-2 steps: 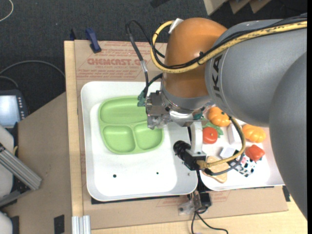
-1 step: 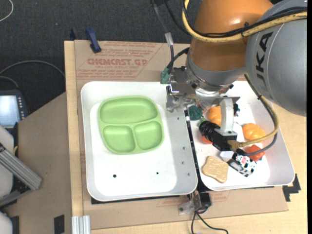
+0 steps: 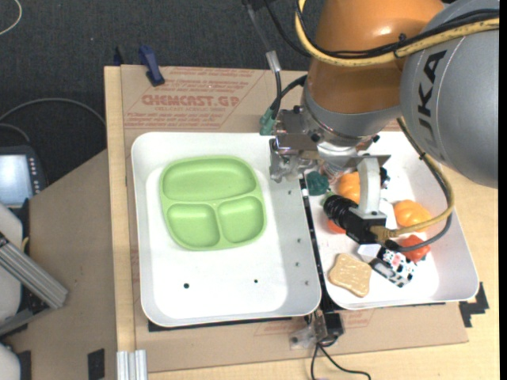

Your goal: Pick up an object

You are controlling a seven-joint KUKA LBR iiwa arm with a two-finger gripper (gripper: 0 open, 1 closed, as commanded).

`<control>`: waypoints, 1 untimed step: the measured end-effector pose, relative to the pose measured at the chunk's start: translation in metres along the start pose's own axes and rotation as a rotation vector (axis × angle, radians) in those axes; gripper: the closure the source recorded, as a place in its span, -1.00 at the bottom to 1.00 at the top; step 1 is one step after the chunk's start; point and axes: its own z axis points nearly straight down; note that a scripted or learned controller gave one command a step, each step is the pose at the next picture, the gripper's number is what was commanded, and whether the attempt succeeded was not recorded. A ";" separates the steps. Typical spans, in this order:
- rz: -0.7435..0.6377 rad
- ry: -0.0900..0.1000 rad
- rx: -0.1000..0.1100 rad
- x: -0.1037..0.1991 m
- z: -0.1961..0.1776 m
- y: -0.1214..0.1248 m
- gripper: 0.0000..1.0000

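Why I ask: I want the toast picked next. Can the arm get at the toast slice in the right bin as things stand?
Probably yes. The toast slice lies flat near the right bin's front edge with nothing on top of it. The gripper hangs over the bin's far end; only a black-and-white toy sits close beside it.

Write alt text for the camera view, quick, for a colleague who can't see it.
The grey and orange arm hangs low over the right bin, which holds a toast slice, orange pieces and a black-and-white toy. The left bin holds a green divided plate.
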 end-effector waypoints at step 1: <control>-0.007 0.001 0.010 0.058 0.025 -0.042 1.00</control>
